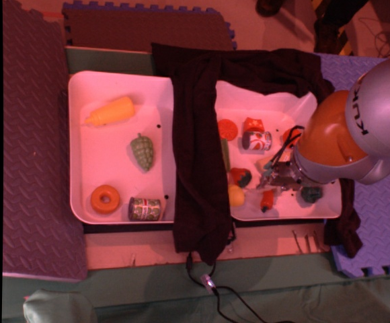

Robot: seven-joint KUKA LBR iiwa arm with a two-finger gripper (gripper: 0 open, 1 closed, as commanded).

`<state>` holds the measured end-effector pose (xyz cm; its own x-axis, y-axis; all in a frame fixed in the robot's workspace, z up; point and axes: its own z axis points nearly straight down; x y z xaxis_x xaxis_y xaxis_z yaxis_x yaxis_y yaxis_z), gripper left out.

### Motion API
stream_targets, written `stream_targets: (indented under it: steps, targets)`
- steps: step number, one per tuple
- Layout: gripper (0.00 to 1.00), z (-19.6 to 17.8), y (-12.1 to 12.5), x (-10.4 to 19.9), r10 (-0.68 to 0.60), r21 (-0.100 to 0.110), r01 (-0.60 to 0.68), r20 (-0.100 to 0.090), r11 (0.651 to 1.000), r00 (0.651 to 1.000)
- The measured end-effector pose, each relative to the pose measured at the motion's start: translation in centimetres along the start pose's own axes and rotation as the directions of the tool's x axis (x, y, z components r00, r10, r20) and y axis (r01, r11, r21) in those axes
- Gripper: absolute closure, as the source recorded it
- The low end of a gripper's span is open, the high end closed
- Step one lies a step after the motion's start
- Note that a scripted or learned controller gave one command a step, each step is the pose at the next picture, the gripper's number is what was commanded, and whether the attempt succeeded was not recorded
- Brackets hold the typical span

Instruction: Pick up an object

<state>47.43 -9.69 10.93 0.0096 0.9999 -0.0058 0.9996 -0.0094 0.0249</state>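
Your arm's orange band [329,136] looms over the right bin [329,210]; the gripper [273,180] sits low, just above a red pepper [267,201], finger spread unreadable.
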Motion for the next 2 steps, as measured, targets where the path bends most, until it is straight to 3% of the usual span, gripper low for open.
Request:
stream_targets:
  steps: [1, 2]
  targets:
    - [1.0, -6.2, 0.2, -0.8, -0.006, 0.018, 0.006, -0.003, 1.0, 1.0]
    - [1.0, -12.7, 0.8, -1.2, -0.007, 0.013, 0.007, -0.002, 1.0, 1.0]
